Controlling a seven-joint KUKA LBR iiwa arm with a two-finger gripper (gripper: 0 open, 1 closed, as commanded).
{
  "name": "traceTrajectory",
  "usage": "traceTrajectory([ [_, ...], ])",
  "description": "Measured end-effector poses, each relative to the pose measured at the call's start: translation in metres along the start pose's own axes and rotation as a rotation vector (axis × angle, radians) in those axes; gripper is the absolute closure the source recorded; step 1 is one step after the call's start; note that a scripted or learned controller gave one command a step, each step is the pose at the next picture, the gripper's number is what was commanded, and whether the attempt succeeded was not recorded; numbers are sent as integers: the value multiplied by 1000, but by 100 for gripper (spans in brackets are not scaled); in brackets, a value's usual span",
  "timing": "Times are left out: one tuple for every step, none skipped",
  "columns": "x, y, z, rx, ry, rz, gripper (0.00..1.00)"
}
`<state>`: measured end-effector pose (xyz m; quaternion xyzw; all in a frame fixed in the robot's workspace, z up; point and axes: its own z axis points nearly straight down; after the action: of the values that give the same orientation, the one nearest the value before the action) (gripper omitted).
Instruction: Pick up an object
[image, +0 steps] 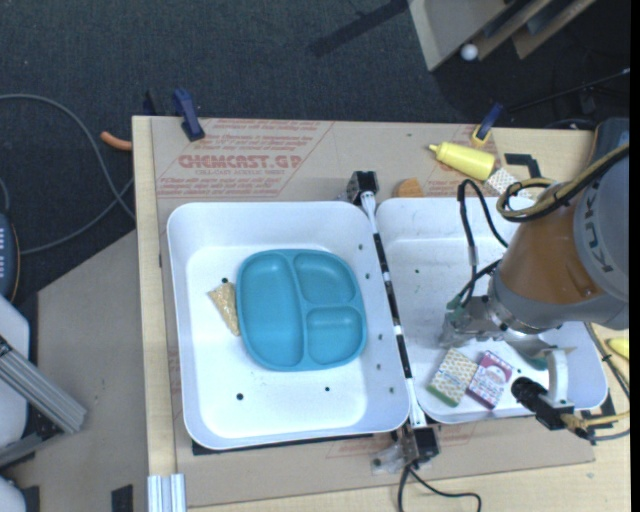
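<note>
Packets, a checkered one (453, 376) beside a pink one (489, 380), lie just below the gripper (463, 318) in the right bin (420, 235), whose grasp I cannot tell.

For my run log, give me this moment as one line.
arm: over right bin | pincer: above packets | left bin: blue tray

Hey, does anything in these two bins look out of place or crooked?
Slightly. In the left bin, a tan sponge-like piece lies tucked under the blue divided plate's left edge. In the right bin, two small packets lie tilted.
</note>
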<state>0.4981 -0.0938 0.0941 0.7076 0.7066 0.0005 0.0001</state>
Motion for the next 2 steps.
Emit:
traceTrajectory([
  [-60, 24, -75, 0, -2, 0, 100],
  [-60, 24, -85, -2, -2, -1, 100],
])
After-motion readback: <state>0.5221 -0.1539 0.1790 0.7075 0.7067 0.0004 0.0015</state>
